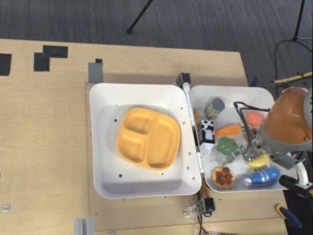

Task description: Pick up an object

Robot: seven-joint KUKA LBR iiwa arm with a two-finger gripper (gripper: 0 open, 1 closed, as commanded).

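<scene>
- Gripper (246, 153) was low in the right white bin (266, 93), between the green leafy toy (226, 145) and the yellow banana-shaped toy (258, 160); can't tell its opening or any hold.
- Banana's long axis ran roughly left-right, tilted slightly up to the right.
- Blue plastic bottle (262, 177) lay just below, white cap pointing left.
- Orange carrot toy (228, 130) lay left-right.
- No readable labels.
- Left white bin (98, 146) held an orange divided plate (148, 138).

Light wooden bench (49, 146), grey carpet floor (73, 11), black stand legs (146, 9) beyond

An orange divided plate (148, 138) lies in the left white bin (100, 131) on the wooden bench (44, 146).
</scene>
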